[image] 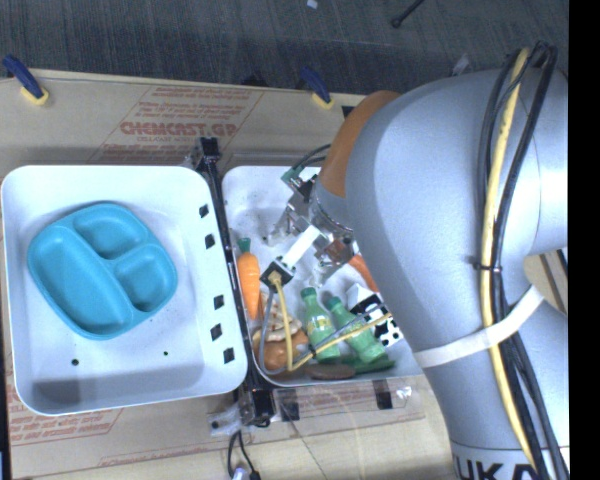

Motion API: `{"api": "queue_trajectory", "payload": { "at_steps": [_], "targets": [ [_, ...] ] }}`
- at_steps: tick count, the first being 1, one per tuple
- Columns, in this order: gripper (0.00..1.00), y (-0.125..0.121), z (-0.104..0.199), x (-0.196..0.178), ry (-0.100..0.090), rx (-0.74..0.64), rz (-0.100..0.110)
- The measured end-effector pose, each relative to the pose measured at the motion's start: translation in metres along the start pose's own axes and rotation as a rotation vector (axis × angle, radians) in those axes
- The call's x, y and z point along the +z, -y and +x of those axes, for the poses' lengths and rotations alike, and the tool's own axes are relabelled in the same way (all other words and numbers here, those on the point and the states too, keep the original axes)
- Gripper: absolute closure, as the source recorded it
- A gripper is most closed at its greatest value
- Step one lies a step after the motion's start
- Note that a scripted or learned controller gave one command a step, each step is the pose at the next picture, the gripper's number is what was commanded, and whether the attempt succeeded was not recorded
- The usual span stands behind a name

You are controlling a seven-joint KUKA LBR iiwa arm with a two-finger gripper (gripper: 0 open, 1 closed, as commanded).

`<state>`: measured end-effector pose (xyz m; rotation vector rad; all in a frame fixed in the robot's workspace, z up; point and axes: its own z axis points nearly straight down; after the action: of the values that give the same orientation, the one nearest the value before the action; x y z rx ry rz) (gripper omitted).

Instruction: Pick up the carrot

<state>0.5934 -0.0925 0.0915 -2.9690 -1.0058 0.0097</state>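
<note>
An orange carrot (249,281) with a green top lies along the left wall of the right bin (242,192), pointing toward the near edge. My gripper (302,230) hangs over the middle of that bin, a little to the right of the carrot and apart from it. The big grey arm covers the bin's right half. A second orange piece (365,273) peeks out beside the arm, and I cannot tell what it is.
The left bin (40,358) holds a blue divided plate (102,265). At the near end of the right bin lie two green bottles (325,326), a bread-like brown item (277,348) and a black-and-white die (380,328), packed close together.
</note>
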Motion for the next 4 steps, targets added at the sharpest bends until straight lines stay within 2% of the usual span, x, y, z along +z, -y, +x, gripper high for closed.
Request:
{"api": "queue_trajectory", "payload": {
  "at_steps": [1,2,3,4],
  "targets": [
    [1.0,0.002,0.002,-0.009,0.002,-0.016,0.009],
    [0.0,0.003,0.002,-0.009,0.003,-0.019,0.011],
    [0.0,-0.013,0.019,-0.001,-0.001,0.138,-0.003],
    [1.0,-0.011,0.021,-0.011,0.001,0.126,0.006]
  ]
}}
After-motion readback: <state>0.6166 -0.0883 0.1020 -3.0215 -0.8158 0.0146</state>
